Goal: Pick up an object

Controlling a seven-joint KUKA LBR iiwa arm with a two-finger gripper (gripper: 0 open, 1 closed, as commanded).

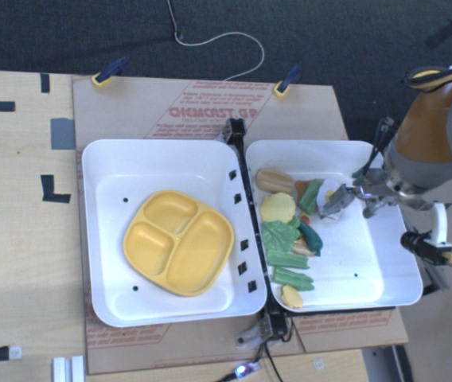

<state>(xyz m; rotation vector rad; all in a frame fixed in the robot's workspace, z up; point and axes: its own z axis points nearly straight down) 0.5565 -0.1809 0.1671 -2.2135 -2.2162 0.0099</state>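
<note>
Reaching in from the right, the arm (429,134) positions the end effector (339,201) low over the right bin (369,281), close beside the pile of toy food; the fingers' spacing cannot be determined. The pile lies along that bin's left side and includes a brown roll (274,181), a pale yellow piece (278,208), green leafy pieces (283,241), a green pod (293,278) and a small yellow piece (291,297). The left bin (107,293) contains a yellow divided plate (178,242) resting flat near its centre.
</note>
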